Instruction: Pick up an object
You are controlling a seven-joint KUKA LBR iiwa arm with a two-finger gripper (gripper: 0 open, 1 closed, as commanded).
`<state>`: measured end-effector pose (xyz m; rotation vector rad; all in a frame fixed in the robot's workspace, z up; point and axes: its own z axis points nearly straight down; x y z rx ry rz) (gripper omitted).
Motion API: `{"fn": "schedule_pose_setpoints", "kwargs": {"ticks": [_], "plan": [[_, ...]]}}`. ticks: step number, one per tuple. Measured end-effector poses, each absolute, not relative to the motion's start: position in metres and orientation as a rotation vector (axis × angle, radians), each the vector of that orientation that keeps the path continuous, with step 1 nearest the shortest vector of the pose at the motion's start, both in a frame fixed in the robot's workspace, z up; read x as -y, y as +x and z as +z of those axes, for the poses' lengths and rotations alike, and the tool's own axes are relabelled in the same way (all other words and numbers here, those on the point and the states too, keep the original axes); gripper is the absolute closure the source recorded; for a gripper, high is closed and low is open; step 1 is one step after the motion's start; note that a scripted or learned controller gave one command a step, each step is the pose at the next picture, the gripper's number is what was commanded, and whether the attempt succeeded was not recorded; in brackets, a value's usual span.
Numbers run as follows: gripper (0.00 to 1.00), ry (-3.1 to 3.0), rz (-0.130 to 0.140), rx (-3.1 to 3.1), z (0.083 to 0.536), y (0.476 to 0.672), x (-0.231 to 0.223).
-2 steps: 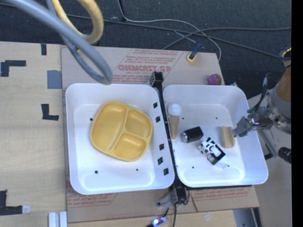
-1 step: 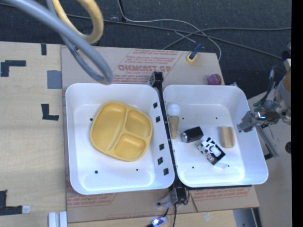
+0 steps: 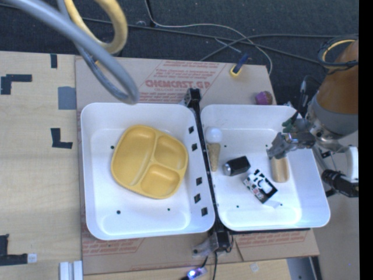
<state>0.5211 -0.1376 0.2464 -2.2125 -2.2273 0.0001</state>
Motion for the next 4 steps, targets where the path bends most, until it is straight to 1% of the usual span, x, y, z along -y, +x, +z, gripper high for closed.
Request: {"fn": "schedule_pose_setpoints", "kwargs": {"ticks": [1, 3, 4], "plan": [[1.0, -2.213, 0.002, 2.227, 0.231, 0.541, 0.089], [1.0, -2.216, 0.0, 2.227, 0.237, 0.597, 0.004], [1.0, -2.215, -0.001, 2.227, 0.239, 0.616, -0.038]]}}
